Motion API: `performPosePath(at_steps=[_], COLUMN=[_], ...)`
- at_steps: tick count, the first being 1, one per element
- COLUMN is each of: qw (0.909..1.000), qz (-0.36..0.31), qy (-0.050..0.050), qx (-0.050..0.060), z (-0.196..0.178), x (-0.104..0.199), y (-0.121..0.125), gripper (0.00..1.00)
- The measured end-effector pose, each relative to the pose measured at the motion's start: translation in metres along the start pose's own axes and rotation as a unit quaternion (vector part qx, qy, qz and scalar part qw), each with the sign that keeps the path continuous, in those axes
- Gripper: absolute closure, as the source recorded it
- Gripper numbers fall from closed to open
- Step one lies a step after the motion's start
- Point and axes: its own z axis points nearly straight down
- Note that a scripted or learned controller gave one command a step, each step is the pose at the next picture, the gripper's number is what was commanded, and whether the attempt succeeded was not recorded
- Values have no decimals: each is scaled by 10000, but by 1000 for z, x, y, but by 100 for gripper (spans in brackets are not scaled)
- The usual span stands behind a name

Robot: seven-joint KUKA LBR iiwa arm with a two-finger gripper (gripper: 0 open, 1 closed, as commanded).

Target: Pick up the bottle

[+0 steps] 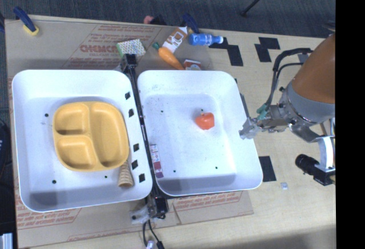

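A small blue bottle with a pale cap lies on its side on the cardboard behind the right bin, outside both bins. My gripper hangs low over that bin's right rim, well in front of and to the right of the bottle. Nothing shows in its grasp. The arm's grey wrist and orange band stand further right.
A red-orange fruit-like piece sits in the right bin. The left bin holds a yellow divided plate and a small cone. Behind the bins lie a carrot, a white-orange packet and a green patterned pad.
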Motion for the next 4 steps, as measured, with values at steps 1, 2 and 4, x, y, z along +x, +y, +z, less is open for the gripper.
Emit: performPosePath(at_steps=[1,2,4], qw=[10000,9685,8412], qz=[93,2491,5407], qy=[-1,9,5], qx=[7,18,14], z=[35,90,34], x=[61,81,178], y=[2,8,5], gripper=[100,100,100])
